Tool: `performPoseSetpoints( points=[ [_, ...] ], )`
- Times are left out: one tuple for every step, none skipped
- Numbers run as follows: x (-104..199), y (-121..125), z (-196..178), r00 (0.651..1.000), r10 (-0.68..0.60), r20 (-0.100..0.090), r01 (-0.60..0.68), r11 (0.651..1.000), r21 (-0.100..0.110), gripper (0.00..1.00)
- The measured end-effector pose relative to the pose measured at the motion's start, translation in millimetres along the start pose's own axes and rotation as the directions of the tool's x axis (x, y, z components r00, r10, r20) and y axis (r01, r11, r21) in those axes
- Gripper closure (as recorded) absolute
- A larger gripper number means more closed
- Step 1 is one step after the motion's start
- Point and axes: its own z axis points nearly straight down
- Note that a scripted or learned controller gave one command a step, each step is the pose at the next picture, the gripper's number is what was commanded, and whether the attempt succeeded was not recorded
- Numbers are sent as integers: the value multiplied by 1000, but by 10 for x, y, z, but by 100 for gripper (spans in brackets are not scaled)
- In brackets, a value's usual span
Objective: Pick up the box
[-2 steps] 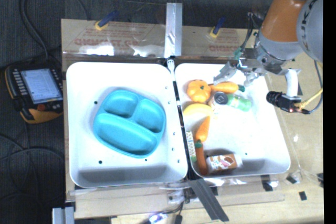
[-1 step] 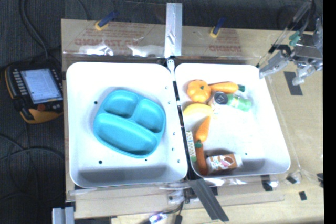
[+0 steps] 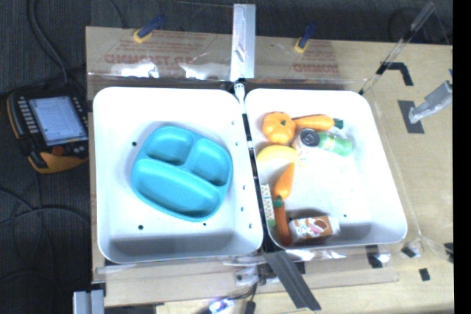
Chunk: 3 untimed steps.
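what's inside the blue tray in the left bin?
The blue tray sits alone in the left bin. Its three compartments look bare. Whatever is under the tray is covered. The box lies in the right bin.

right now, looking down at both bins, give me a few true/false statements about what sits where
1. The blue divided tray lies in the left bin. True.
2. The box lies near the front edge of the right bin. True.
3. The green bottle is in the left bin. False: it lies in the right bin, near the back.
4. The orange fruit rests on the blue divided tray. False: it sits in the right bin, beside a carrot.
5. The box stands on the bench outside both bins. False: it is inside the right bin.
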Motion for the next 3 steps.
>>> performPoseSetpoints(
  points=[
    [-152, -102, 2, 985, -173, -1, 173, 985, 0, 0],
    [-143, -97, 0, 851, -526, -1, 526, 851, -2, 0],
    [-138, -79, -100, 850, -528, 3, 528, 850, -3, 100]
  ],
)
